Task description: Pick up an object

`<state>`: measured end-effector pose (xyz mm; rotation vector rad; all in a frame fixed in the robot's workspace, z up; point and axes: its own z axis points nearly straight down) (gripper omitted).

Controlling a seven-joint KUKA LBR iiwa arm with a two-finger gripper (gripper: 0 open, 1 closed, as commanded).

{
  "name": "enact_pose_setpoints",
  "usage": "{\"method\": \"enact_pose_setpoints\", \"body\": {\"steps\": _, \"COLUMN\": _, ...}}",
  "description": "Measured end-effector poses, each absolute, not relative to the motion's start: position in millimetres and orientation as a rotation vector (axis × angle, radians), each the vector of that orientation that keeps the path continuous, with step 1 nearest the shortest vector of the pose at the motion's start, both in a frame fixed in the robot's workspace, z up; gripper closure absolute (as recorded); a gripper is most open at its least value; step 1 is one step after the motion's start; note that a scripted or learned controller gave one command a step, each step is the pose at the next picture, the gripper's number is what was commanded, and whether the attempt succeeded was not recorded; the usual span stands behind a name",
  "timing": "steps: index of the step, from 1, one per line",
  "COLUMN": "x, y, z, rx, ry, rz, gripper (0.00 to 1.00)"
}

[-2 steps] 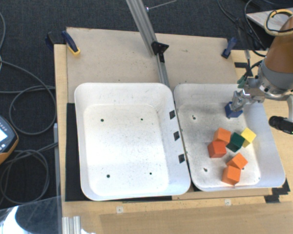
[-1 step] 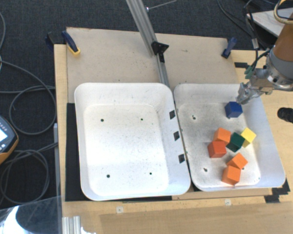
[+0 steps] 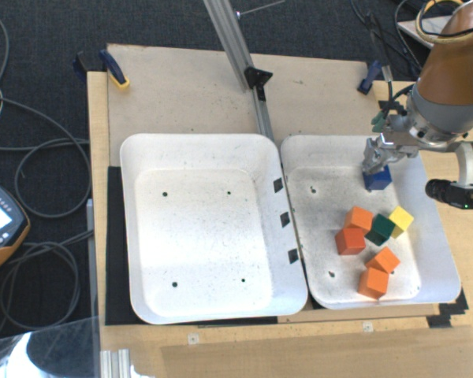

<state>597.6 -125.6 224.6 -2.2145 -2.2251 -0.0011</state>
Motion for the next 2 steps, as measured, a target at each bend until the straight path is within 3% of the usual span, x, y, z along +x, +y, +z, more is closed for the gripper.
{"method": "enact_pose_setpoints", "body": {"steps": 2, "x": 561.8, "y": -28, "z": 248, "rx": -2.211, "ry": -2.226, "rz": -0.002, "gripper": 1.0}}
